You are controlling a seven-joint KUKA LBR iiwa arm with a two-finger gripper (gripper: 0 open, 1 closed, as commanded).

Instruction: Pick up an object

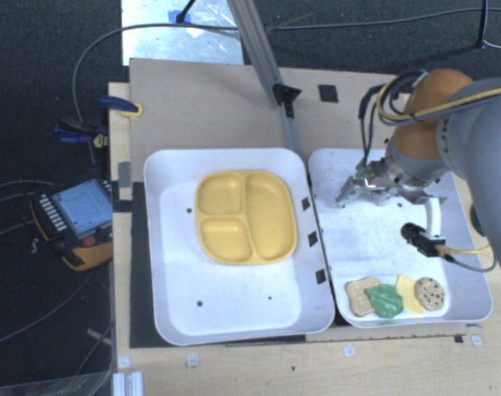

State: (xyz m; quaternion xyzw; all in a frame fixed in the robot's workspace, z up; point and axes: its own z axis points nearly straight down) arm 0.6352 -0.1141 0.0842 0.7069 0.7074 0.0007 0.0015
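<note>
- Pincer (347, 195) low over the right bin (341, 246), near its upper left corner; grip state impossible to tell.
- Toy foods, among them a cookie (430, 293) and green leaf (386, 301), along that bin's front edge.
- Yellow divided tray (246, 217) left of that bin.

Arm (448, 130) bent in frm right, gripper (349, 193) low.

A single camera sits fixed above the bench (233, 106), looking down at a slant and taking in both white bins: the left bin (176, 304) near the frame's middle, the right bin (473, 304) toward the right edge. It stands far enough back to catch dark floor around the bench. The arm (473, 130) enters from the right, apparently closer to the lens and slightly blurred.
</note>
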